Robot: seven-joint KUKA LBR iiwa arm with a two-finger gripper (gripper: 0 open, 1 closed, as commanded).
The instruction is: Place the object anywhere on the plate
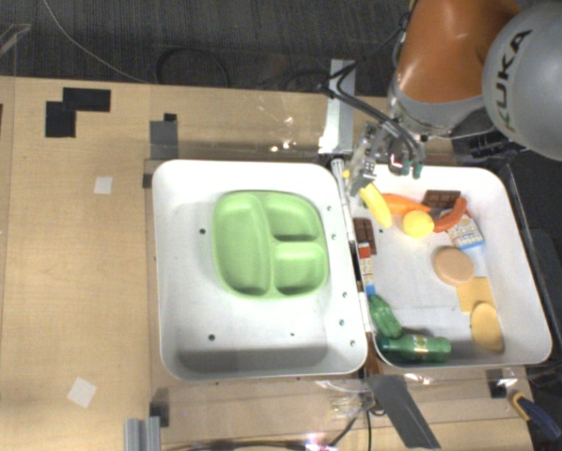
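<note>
Hand (367, 169) above right bin's (516, 205) corner.

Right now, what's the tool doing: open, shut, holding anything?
Tool: above the right bin's top-left corner, near the yellow banana-like piece; whether it is open, shut or holding anything cannot be told.

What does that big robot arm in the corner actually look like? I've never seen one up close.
The arm is bulky and rounded, with smooth grey shells and a wide orange band above the wrist. Part of the maker's name, KUKA, shows in dark letters on the grey casing. Black cables run beside the wrist. Its end effector is a small metal assembly, much slimmer than the arm, with a few teal-coloured details.
</note>
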